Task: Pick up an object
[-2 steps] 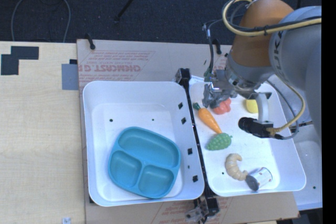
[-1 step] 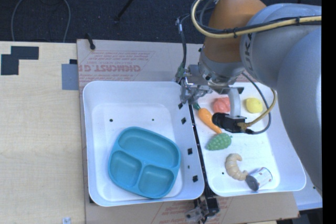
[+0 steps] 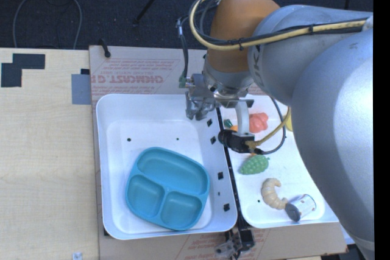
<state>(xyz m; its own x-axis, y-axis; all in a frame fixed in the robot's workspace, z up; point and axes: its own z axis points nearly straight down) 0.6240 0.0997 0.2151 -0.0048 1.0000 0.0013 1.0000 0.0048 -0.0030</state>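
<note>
So taking the blue plate (image 3: 167, 189) as the reference: there's just one of it, with three compartments, sitting flat in the left bin (image 3: 109, 149), towards the near end, and it's the only loose thing in there. There are two white bins in total, side by side, and the right bin (image 3: 289, 161) is just right of the plate, across the shared wall. I count four clear things to grab in it, all right of the plate. One is a reddish-orange lump (image 3: 259, 122), up and to the right of the plate and farthest back. One is a bumpy green thing (image 3: 253, 164), about level with the plate's top edge. One is a curved tan piece (image 3: 273, 193), level with the plate's middle. The last is a small see-through cup (image 3: 303, 206) lying on its side, right beside the tan piece and farthest from the plate. The one grey arm (image 3: 317, 76) comes in from the right, with its orange band (image 3: 241, 15) far above the plate. The gripper (image 3: 198, 106) hangs above the plate's upper right corner, over the back of the left bin near the dividing wall. It's not on any of the objects, and honestly I can't tell whether it's spread or pinched together from this angle
</note>
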